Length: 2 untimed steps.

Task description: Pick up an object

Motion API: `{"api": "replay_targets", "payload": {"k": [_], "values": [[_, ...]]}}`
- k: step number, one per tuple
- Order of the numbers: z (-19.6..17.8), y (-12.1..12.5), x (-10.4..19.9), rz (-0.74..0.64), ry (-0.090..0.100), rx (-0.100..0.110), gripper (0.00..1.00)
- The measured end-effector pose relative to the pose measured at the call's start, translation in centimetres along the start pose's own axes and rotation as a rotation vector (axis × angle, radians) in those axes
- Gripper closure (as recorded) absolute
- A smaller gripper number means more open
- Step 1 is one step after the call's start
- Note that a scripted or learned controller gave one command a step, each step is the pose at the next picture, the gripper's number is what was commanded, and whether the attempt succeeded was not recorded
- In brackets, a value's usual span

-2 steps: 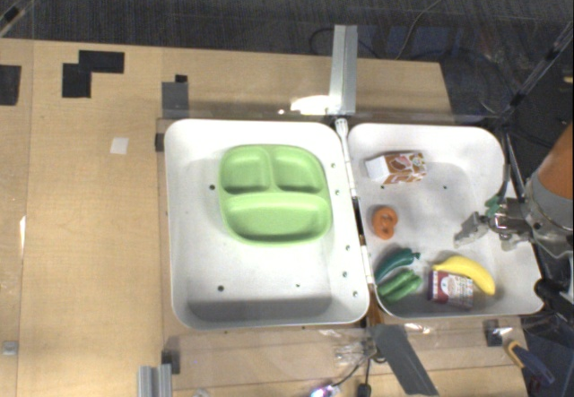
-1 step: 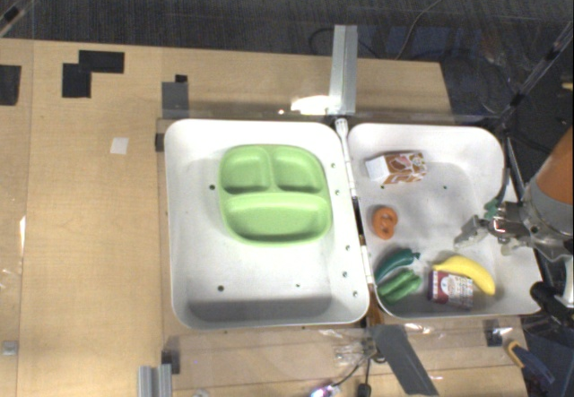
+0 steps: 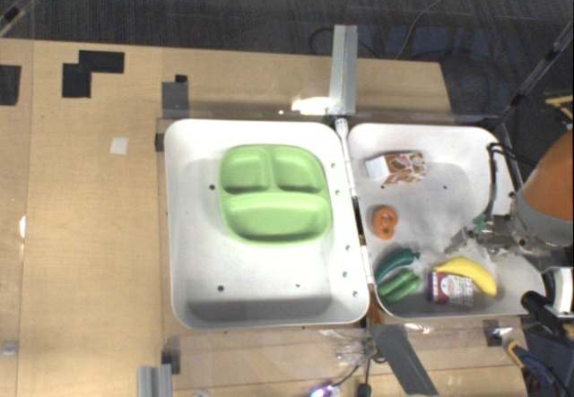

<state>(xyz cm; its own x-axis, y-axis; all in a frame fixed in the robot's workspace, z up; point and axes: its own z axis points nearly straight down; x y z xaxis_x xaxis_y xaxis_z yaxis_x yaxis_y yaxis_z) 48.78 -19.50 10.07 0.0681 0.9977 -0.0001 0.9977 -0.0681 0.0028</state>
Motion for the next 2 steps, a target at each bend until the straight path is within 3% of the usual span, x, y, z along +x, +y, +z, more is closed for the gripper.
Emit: {"api": "replay_targets", "payload": {"k": [1,2], "values": [[-6.4,0.1,-0.3,-0.055,-0.001,-0.003,0.0],[-0.2,0.0,-0.5,-0.128,0.0,0.0,0.0]]}}
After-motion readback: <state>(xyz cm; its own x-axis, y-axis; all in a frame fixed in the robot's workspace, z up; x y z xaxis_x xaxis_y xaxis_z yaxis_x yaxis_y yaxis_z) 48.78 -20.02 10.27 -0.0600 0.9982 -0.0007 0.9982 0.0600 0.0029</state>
